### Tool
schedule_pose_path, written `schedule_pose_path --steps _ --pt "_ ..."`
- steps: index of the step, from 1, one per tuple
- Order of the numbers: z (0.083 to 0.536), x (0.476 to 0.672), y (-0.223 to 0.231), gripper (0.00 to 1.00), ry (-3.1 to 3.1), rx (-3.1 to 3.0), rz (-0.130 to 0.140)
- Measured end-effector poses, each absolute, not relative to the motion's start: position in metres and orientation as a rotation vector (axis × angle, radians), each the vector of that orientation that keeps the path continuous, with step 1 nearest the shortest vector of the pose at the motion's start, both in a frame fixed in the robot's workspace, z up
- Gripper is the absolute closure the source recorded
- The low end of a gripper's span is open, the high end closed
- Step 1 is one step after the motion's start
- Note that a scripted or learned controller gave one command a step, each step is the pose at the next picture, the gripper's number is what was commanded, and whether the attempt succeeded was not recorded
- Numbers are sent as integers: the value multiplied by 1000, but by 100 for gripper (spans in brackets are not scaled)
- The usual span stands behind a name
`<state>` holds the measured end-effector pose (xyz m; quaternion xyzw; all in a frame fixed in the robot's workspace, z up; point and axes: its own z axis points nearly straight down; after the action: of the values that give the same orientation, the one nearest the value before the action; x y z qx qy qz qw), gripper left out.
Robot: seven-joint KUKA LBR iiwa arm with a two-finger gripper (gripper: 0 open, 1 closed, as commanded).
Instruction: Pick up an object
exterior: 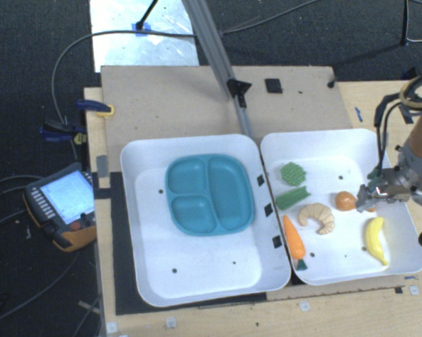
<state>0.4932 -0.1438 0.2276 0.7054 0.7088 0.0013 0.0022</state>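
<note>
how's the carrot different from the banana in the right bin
The carrot is orange, straight and tapered, while the banana is yellow and curved. The carrot lies along the right bin's left wall, far from the gripper; the banana lies near the right wall, just below the gripper. Both lie flat, roughly top to bottom.

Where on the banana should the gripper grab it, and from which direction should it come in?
Probably across the middle of the banana, coming straight down. It lies flat in the right bin, running roughly top to bottom of the view, so the fingers would close across its narrow width. The gripper is just above it, beside the orange.
</note>
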Motion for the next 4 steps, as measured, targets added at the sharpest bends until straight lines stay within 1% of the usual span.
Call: schedule_pose_path --steps 1,2,4 --pt "233 514 -101 100 2231 2209 6" --pt "238 527 -58 100 2232 2210 5" --pt "240 571 53 100 2232 2209 6"
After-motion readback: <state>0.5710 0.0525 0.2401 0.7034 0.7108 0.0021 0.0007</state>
